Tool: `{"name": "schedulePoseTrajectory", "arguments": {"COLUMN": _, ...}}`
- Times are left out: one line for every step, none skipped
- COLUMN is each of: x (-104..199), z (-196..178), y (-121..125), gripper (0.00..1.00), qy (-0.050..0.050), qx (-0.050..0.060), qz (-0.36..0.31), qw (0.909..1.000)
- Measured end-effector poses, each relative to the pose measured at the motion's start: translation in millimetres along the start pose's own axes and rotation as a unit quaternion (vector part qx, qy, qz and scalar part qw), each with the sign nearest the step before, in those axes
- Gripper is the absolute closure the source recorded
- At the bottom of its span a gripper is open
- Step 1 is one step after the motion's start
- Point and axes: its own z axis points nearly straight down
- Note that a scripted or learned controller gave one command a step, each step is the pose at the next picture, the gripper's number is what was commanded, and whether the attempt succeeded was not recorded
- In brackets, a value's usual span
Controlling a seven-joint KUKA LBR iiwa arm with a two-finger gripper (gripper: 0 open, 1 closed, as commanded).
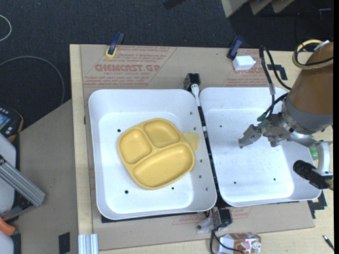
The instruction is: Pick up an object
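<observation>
A yellow divided plate [155,152] with three compartments lies flat in the left bin [100,115], near its middle. A small yellow piece [192,140] pokes out from under the plate's right edge. My gripper [254,136] hangs over the right bin [233,110], right of its centre, well apart from the plate. Its grey fingers point left and down, and nothing shows between them.
A black clamp [193,81] sits at the top of the seam between the bins. Blue clips [114,44] and a white block [243,62] hold the cardboard base at the back. Cables run down to the wrist. A small wrapped item [244,243] lies on the bench front.
</observation>
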Motion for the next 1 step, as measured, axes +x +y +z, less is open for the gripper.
{"name": "schedulePoseTrajectory", "arguments": {"x": 57.6, "z": -298.4, "y": -29.9, "gripper": 0.0, "qy": 0.0, "qx": -0.011, "qz": -0.003, "qw": 0.9999}}
